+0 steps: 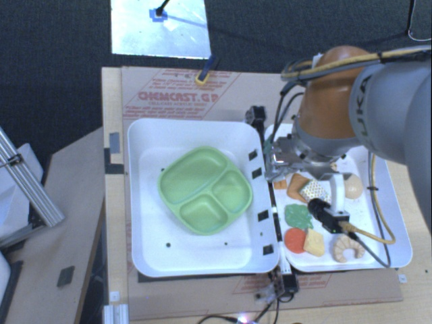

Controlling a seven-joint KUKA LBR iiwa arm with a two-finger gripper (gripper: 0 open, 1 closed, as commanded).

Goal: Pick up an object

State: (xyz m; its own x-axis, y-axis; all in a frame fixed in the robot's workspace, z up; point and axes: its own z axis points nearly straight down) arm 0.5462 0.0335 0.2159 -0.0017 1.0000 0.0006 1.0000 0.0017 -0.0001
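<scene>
Claw [283,171] points straight down beneath the wrist, low by the right bin's [393,216] left wall; open or closed, I cannot tell. Arm [398,113] arches over from the right.

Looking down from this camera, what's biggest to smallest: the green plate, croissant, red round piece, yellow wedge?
1. Green plate, by far.
2. Croissant.
3. Red round piece and yellow wedge look alike; no ranking.
</scene>
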